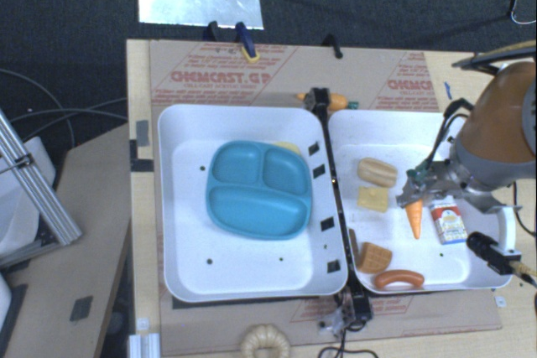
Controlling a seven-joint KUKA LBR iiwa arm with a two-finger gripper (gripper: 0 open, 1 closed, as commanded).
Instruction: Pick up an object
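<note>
1. The arm (503, 126) — grey with an orange band — fills the right edge of the frame, its wrist leaning down-left over the right bin (394, 126).
2. The gripper (413, 195) sits low at centre right, right above the wide end of a toy carrot (414, 218); whether it is spread or pinching cannot be made out.
3. The carrot lies on the bin floor, tip toward the lower edge, just beside a small red-and-white carton (450, 224).
4. Left of it: a bread roll (377, 172), a pale cheese block (373, 198), a waffle-like cracker (374, 256) and a sausage (398, 280).
5. The left bin (180, 205) holds a blue divided plate (258, 189) — mid-frame.
</note>
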